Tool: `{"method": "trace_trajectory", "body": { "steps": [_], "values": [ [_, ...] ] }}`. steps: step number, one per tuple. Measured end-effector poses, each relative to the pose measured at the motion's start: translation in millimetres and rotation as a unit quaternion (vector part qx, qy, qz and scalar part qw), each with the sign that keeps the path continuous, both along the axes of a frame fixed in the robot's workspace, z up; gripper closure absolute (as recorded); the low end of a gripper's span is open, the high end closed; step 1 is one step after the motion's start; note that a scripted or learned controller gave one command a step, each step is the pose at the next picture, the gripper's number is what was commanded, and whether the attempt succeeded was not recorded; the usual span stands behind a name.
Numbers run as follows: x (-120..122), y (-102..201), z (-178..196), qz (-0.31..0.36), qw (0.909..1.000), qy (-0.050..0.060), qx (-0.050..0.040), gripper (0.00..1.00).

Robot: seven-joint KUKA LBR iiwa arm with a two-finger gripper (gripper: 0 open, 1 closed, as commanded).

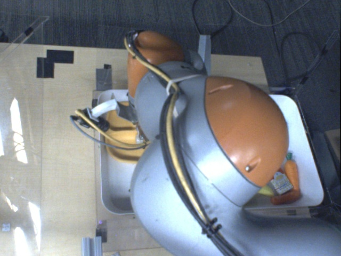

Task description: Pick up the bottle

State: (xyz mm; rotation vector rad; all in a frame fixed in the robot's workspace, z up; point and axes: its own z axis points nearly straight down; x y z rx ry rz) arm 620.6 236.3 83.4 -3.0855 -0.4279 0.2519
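Arm (pixel 213 159) is parked over the left bin (pixel 114 196), bottle not identifiable, finger state cannot be told; descent should be kept slow.

Grey-and-orange arm (pixel 213 159), white bins (pixel 114 196), pale wood worktop (pixel 53 159), orange carrot (pixel 292 176), dark ribbed floor (pixel 106 9).
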Motion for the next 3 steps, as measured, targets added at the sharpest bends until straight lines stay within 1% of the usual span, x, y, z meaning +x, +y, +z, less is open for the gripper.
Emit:
{"method": "trace_trajectory", "body": {
  "steps": [1,2,3],
  "values": [
    [2.0,-3.8,5.1,-0.002,1.0000,-0.007,-0.0026,1.00],
    [-63.5,-11.5,89.4,-0.010,0.9972,-0.074,-0.0001,1.00],
    [-113.5,-61.1,187.6,0.018,0.9965,-0.082,0.0044,1.00]
  ]
}}
